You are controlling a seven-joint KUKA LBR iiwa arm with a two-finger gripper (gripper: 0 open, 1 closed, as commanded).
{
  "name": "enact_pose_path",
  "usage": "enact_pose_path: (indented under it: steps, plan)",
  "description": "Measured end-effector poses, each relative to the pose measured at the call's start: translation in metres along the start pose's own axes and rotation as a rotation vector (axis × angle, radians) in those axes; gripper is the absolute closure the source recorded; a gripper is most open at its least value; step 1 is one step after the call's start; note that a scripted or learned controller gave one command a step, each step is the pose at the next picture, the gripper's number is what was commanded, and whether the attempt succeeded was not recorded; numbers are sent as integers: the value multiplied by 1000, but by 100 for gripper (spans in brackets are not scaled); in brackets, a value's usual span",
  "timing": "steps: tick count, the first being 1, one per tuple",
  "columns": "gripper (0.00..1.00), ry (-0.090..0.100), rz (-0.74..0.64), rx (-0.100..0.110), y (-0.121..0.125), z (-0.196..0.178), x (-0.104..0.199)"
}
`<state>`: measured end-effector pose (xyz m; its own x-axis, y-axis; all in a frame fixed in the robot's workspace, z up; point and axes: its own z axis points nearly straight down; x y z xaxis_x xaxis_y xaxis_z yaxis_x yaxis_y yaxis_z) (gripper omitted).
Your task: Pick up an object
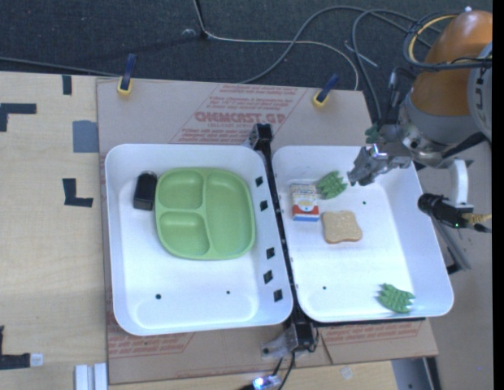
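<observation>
My gripper (359,171) hangs low over the far part of the right bin (427,254), reaching in from the right. Just to its left, touching or almost touching its tip, lies a small green leafy toy (332,185); I cannot tell whether it is gripped. A small red, white and blue carton (304,201) stands left of that, close to the divider. A slice of toast (341,227) lies in the middle of the bin. A second green leafy piece (396,298) rests in the near right corner.
The left bin (122,250) holds a green divided plate (206,213) with a small black block (145,191) at its left side. Cables trail across the dark floor behind the bench. Two clamps (125,82) pin the cardboard sheet's far edge.
</observation>
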<state>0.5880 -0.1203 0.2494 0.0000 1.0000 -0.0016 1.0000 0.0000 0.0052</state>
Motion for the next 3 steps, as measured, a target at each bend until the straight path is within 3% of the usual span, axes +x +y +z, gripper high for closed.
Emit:
enact_pose_path:
  steps: [1,3]
  plan:
    - [100,2,-6,7,20,14,51]
    - [100,3,-6,6,52,9,154]
